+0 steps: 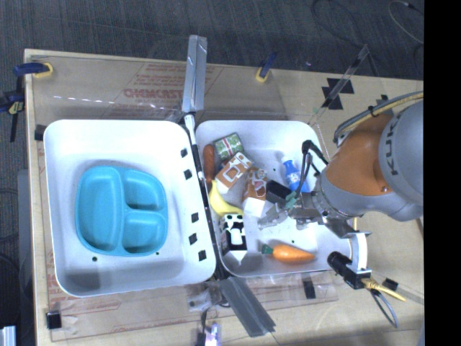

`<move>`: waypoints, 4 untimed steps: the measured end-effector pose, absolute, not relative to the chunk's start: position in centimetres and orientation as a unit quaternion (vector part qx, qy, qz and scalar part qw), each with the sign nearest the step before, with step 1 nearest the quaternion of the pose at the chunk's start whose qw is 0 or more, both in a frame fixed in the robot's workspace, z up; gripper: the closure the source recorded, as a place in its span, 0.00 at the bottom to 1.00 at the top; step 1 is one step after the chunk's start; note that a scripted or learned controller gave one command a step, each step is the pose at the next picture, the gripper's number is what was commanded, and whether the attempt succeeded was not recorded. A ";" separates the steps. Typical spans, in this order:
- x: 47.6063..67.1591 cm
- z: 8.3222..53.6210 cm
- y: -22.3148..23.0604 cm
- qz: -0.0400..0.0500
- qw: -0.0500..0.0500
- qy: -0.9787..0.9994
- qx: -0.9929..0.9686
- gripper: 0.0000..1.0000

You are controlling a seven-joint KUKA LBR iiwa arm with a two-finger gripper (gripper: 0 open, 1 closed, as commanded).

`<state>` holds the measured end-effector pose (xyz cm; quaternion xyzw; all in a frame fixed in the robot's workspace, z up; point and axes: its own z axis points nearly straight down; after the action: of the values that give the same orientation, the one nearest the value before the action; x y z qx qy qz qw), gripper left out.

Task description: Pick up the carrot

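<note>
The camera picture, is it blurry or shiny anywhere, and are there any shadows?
In the camera view, the carrot looks sharp enough to spot, but the small toys piled beside it are soft and hard to tell apart. The white right bin looks very bright, nearly washed out. A soft shadow lies along the left bin's inner walls around the blue divided plate. The clear sheet at the bench's far edge glints faintly.

Grey arm (374, 171) reaching in from right; wrist bent low; pincer (288, 211) leftward

My rig's rounded grey metal arm (403, 164) wears a broad orange band (358, 166); black cables (310, 166) loop beside its wrist.
</note>
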<state>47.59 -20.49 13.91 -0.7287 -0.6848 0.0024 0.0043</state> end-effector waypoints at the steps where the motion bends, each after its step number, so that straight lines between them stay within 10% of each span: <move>1: 47.7 8.8 -18.8 0.002 0.004 -0.588 -0.809 0.00; 2: 47.6 18.5 -19.9 0.002 0.004 -0.632 -0.775 0.00; 4: 47.6 15.3 -20.5 0.002 0.006 -0.688 -0.726 0.00</move>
<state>47.57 -20.46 15.34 -0.7258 -0.6879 0.0023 0.0059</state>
